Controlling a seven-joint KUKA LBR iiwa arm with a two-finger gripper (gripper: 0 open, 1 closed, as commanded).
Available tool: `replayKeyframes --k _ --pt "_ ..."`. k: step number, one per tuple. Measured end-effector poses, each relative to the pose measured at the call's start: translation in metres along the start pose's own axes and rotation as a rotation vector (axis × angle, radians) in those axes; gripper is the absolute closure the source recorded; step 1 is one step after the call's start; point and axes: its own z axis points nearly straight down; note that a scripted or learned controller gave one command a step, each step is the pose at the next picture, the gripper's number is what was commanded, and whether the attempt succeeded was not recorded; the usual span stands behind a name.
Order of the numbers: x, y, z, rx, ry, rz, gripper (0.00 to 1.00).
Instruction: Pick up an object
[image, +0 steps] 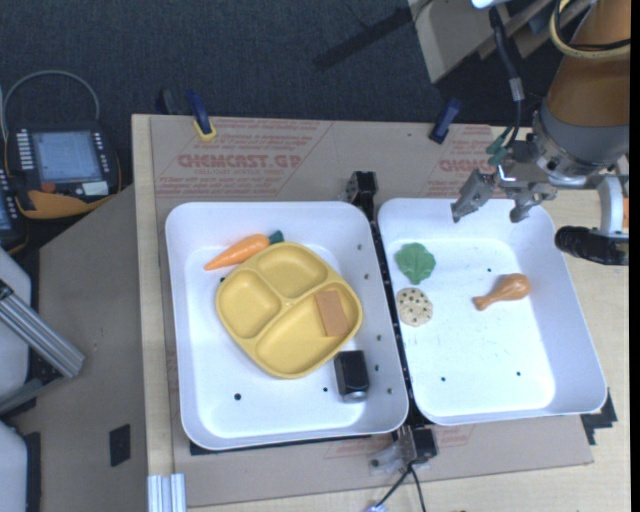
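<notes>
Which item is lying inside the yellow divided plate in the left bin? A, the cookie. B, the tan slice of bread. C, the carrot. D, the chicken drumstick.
B: the tan slice of bread rests in a compartment of the yellow divided plate, while the carrot lies beside the plate, and the chicken drumstick and cookie are in the right bin.

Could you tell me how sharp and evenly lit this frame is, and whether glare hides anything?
Camera view: both bins evenly lit, no blown glare; carrot, yellow tray and drumstick read crisp with faint shadows; gripper slightly soft; the dark floor behind the bench is dim.
</notes>
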Motion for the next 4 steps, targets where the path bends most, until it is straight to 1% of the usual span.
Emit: replayKeyframes --k 1,2,3,4 --pt "0.000 0.001 -0.002 -0.003 0.000 0.000 0.00" --pt "0.001 0.000 0.038 -0.003 -0.001 0.000 0.00" --pt "0.001 0.002 0.101 0.001 0.000 0.000 0.00" --pt "-0.006 0.001 0.162 0.001 0.000 0.000 0.00"
